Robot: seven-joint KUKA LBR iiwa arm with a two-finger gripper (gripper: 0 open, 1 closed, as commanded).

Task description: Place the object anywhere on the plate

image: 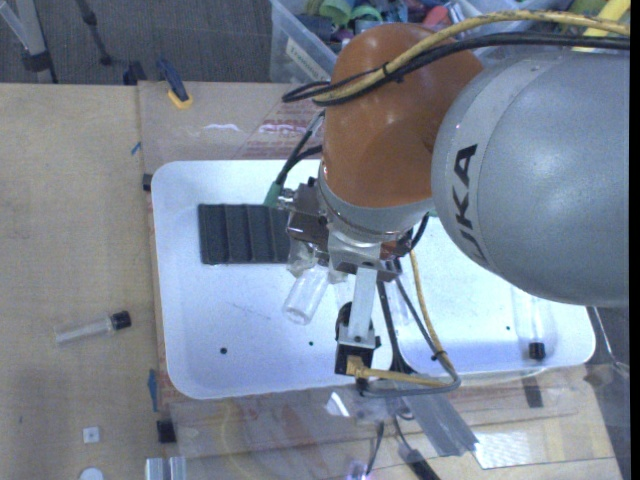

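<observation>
A dark grey ribbed rectangular plate point(238, 234) lies flat in the left part of the white bin point(190, 358). Its right end passes under the arm's wrist. My gripper point(318, 303) hangs low over the bin's middle, just right of and in front of that plate. The big orange and grey arm covers much of the bin behind and to the right. No loose object shows at the gripper, and what lies under the arm is hidden.
A small black piece point(537, 350) sits near the bin's right front corner. On the bench to the left lies a clear tube with a black cap point(92, 326). A clear tub of colourful toys point(360, 3) stands at the back, and a blue clip point(178, 93) lies beyond the bin's far left corner.
</observation>
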